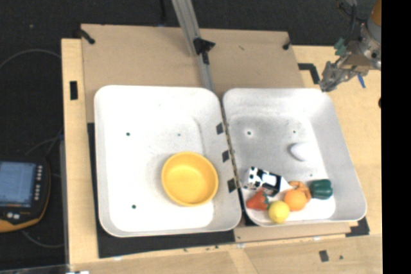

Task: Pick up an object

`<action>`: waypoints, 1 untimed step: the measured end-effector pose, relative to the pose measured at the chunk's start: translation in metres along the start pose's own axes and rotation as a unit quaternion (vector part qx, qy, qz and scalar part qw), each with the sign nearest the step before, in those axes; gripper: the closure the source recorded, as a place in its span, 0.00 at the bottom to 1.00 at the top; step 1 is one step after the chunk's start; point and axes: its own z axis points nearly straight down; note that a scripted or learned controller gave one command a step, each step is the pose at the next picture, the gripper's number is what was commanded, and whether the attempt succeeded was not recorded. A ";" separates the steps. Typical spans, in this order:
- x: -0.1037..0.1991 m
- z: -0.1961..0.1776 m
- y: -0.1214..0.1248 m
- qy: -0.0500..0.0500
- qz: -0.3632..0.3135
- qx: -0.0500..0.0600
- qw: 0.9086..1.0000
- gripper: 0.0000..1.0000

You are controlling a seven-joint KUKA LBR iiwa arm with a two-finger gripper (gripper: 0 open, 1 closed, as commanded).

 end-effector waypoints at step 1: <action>0.050 -0.006 -0.019 0.001 -0.001 0.003 1.000 1.00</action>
